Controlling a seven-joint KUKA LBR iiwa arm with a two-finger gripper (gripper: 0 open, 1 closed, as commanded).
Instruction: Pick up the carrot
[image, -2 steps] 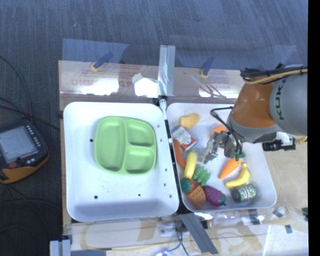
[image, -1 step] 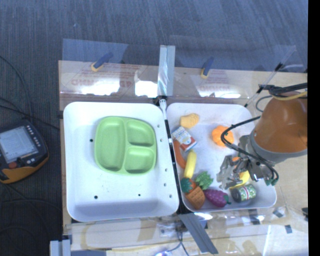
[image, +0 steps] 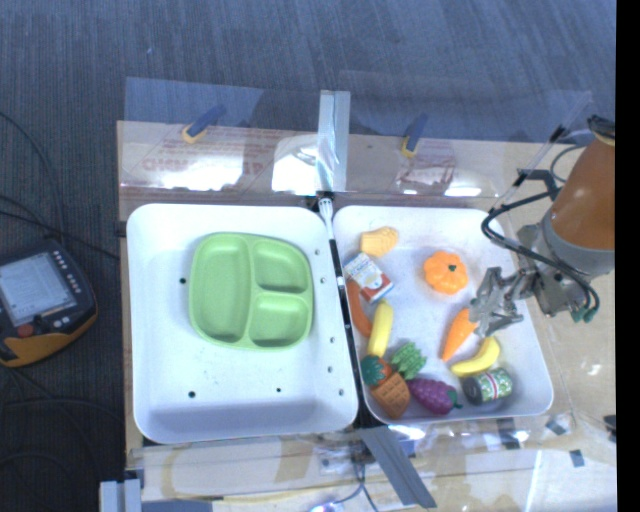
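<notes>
Carrot (image: 458, 332) is seen lying aslant in the right bin (image: 520, 235), between the pumpkin (image: 446, 272) and a banana (image: 477, 358); the tool (image: 493, 308) is poised just beside its thick end, presumably for a grasp, though whether it is parted or closed cannot be told

Bright, even overhead light, glare on the plastic sheeting (image: 300, 170), slightly soft focus.

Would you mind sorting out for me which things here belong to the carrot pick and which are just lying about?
Part of the job:
carrot, right bin
gripper, just above the carrot's top end

Just lying about:
pumpkin
banana
corn cob
grapes
can
green divided plate, left bin
</notes>
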